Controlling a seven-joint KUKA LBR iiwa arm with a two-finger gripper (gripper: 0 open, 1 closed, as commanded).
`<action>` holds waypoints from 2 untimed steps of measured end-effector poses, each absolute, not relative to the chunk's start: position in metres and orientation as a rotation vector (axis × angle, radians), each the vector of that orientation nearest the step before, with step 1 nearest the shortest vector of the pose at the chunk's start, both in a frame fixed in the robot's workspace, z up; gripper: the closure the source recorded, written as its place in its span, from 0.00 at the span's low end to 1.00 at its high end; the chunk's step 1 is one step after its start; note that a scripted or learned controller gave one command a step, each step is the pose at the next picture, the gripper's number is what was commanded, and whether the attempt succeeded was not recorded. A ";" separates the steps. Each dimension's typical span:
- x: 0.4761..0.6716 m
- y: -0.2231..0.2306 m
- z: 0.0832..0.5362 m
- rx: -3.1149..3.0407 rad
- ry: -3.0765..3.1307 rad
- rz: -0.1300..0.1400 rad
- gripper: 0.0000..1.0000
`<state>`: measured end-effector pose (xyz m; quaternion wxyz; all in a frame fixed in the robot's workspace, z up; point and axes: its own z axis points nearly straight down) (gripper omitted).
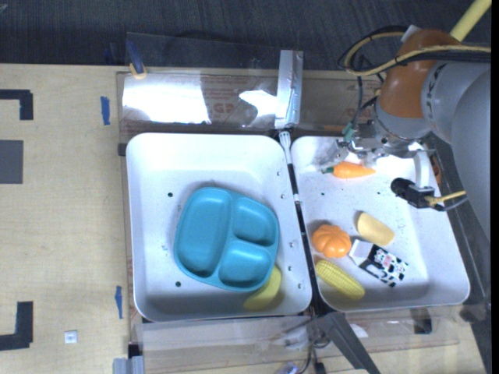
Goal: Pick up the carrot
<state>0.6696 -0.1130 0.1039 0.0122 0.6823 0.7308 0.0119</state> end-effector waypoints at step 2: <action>0.653 -0.121 0.102 2.149 2.262 0.032 0.00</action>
